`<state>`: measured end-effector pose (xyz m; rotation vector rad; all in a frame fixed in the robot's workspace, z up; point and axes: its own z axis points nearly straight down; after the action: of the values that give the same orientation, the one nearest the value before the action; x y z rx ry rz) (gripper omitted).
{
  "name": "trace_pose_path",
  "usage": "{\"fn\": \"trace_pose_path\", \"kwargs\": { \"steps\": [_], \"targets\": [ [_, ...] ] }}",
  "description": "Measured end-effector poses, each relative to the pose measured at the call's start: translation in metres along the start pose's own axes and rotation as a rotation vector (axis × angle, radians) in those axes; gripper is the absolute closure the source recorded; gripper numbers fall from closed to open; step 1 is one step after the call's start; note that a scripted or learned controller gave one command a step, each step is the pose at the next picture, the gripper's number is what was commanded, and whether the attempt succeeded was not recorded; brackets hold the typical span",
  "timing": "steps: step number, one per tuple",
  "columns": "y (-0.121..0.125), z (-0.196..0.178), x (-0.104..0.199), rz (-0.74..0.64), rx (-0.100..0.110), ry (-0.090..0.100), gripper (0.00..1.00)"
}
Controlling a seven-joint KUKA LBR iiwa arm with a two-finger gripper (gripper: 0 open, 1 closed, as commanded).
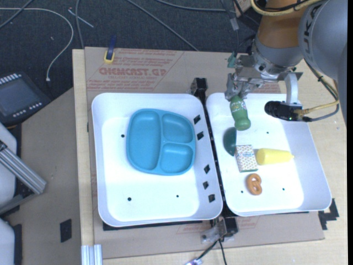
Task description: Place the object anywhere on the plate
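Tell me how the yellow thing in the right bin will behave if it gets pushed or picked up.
The yellow thing looks rounded and tapered, lying on its side, so a push would probably roll or swing it. Its smooth skin may slip between fingers. It touches or nearly touches the patterned box, so a nudge toward that side would likely shift the box too.

On my surface, the left shallow white bin [105, 164] holds the blue three-compartment plastic plate [161, 141]. In the right shallow white bin [309, 164], my pincer [238, 99] hangs at the far-left corner with the small green bottle [240, 115] between its fingers. Nearer lie the patterned packet [245, 157], the yellow wedge [273, 156] to its right, and the orange pretzel [253, 184] nearest.
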<state>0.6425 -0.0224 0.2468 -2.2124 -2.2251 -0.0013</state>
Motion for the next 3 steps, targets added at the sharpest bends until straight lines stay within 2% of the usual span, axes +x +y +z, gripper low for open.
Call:
{"fn": "trace_pose_path", "kwargs": {
  "steps": [1,2,3],
  "targets": [
    [0.002,0.018,0.052,0.001,0.002,-0.002,1.00],
    [-0.002,0.010,0.109,-0.001,-0.003,0.000,1.00],
    [0.000,0.014,0.137,0.002,-0.002,-0.002,1.00]
  ]
}}
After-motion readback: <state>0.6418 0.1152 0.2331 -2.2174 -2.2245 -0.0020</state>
